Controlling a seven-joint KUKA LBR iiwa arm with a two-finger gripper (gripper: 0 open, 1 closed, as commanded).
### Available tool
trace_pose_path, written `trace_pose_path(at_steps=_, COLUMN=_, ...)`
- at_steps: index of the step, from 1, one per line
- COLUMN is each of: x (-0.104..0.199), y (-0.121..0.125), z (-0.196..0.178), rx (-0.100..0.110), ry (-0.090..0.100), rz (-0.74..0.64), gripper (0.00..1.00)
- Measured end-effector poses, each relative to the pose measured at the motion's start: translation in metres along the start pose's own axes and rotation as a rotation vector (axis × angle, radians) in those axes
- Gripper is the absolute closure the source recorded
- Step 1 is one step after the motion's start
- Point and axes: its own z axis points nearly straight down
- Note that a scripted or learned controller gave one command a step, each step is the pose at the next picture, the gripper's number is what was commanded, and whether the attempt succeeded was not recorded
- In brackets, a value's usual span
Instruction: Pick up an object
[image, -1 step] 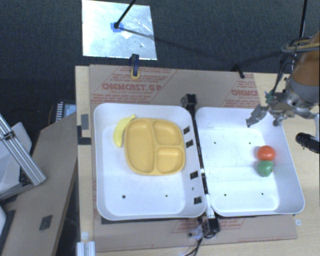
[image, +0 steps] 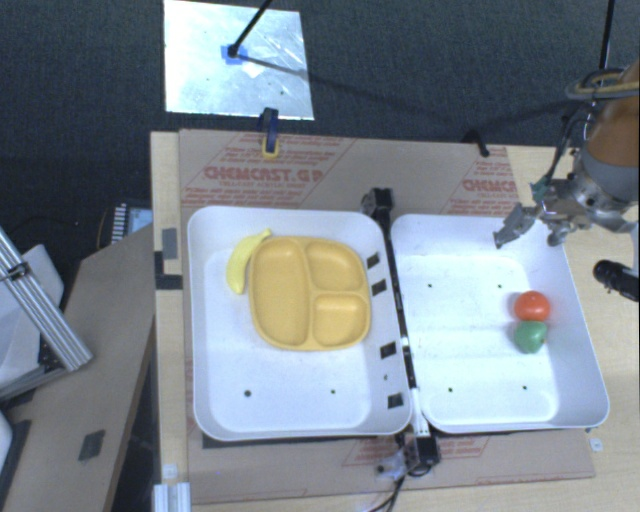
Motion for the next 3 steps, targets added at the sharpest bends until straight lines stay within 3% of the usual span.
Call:
trace_pose_path(at_steps=2, x=-0.015, y=0.001, z=0.117, rx=0.002, ry=0.0, rz=0.003, gripper=0.0)
trace_pose_path(at_steps=3, x=-0.015, y=0.002, z=0.13, rx=0.0, ry=0.0, rz=0.001, gripper=0.0)
